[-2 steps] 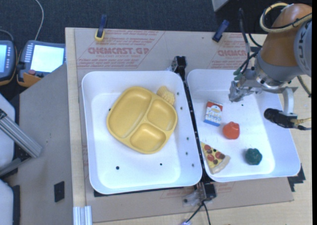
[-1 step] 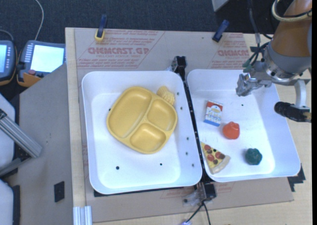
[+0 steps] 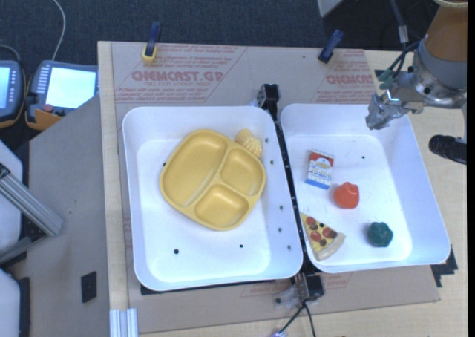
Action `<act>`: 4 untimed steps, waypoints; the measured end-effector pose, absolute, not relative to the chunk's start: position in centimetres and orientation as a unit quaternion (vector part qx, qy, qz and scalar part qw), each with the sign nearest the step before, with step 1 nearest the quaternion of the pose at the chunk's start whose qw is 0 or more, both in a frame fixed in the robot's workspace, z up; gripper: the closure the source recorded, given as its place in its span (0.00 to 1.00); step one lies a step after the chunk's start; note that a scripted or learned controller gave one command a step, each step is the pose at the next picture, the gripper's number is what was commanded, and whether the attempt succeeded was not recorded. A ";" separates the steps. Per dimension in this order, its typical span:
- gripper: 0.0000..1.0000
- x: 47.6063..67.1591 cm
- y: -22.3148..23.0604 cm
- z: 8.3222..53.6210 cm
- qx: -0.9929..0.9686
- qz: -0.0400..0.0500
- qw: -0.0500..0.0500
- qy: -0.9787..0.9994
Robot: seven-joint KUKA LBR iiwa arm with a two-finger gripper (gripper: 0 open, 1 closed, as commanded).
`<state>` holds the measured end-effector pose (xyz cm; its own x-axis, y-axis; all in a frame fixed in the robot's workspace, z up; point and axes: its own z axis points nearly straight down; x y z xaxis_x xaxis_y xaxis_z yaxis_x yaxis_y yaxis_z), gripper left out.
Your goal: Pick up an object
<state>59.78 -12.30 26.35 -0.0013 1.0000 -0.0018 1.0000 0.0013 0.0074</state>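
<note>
Cardboard-topped bench is carrying two white bins. Left bin (image 3: 141,180) is holding a yellow divided plate (image 3: 213,178) with corn (image 3: 250,142) touching its far rim. Right bin (image 3: 423,180) is holding carton (image 3: 320,170), tomato (image 3: 346,195) beside it, pizza slice (image 3: 323,235), green lump (image 3: 380,234). Gripper (image 3: 377,116) is hovering over the far rim, fingers' state unclear.

We can read "CHEMCAST GP" in faded red on the brown board (image 3: 223,68) under the bins, at twelve o'clock. It repeats partly at one o'clock. The small carton's (image 3: 320,170) print is too blurred for us to read.
</note>
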 end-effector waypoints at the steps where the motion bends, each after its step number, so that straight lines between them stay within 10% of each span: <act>1: 1.00 58.8 -6.2 26.2 0.705 0.000 -0.002 0.709; 4: 1.00 56.5 9.1 21.9 0.705 -0.001 -0.002 0.709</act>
